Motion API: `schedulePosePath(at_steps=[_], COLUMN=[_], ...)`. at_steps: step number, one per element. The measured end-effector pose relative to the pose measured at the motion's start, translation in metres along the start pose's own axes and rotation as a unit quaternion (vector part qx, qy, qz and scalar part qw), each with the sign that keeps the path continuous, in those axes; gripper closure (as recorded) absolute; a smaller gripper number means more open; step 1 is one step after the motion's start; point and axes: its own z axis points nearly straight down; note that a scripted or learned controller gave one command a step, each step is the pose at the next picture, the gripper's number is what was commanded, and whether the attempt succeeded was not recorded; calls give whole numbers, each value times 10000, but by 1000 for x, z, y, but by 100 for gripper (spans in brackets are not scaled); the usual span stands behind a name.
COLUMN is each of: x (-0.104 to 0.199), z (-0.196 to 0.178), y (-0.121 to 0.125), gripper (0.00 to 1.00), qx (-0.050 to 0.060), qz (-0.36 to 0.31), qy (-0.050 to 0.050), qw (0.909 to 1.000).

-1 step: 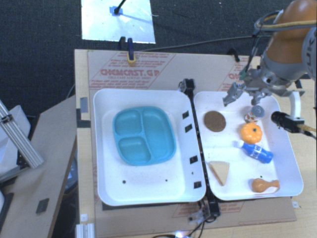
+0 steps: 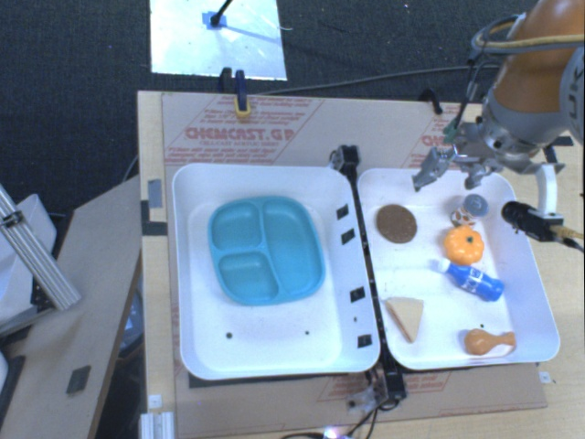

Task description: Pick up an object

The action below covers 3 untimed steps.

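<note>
The right bin holds a round brown cookie, an orange pumpkin, a blue bottle lying on its side, a tan sandwich wedge and a brown drumstick. A small grey round piece lies at the bin's back, just behind the pumpkin. My gripper hangs over the back of the right bin, behind the cookie and beside the grey piece. It is open, with nothing between its fingers.
The left bin carries a blue divided plate. A black hinge strip runs between the two bins. The arm's orange and grey body fills the upper right. A black part juts over the right bin's far edge.
</note>
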Motion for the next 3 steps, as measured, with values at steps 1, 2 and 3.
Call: schedulePosePath(at_steps=[1, 2, 3], x=[2, -8, -8], z=[62, 117, 169], y=[3, 1, 1], gripper=[0, 0, 0], qx=[22, 15, 23], qz=[8, 14, 11], qy=[2, 1, 7], qw=[10000, 10000, 10000])
